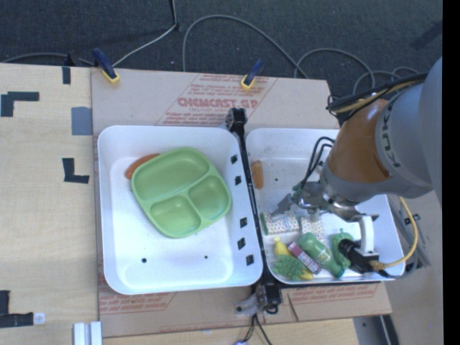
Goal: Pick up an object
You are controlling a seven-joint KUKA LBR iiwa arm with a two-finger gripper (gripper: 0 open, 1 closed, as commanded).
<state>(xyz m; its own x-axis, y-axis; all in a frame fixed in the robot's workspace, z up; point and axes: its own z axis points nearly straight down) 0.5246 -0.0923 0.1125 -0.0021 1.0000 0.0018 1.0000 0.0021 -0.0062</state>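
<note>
My gripper hangs low in the right bin, near its middle, and stands open with nothing between its fingers. Just below it lie two white patterned blocks side by side. Closer to the front wall there is a green bottle, a yellow piece, a pink piece and a bumpy green object. A small orange object rests against the bin's left wall.
The left bin holds a green divided plate with an orange object partly under its far left edge. The grey arm covers the right bin's right side. A black divider runs between the bins.
</note>
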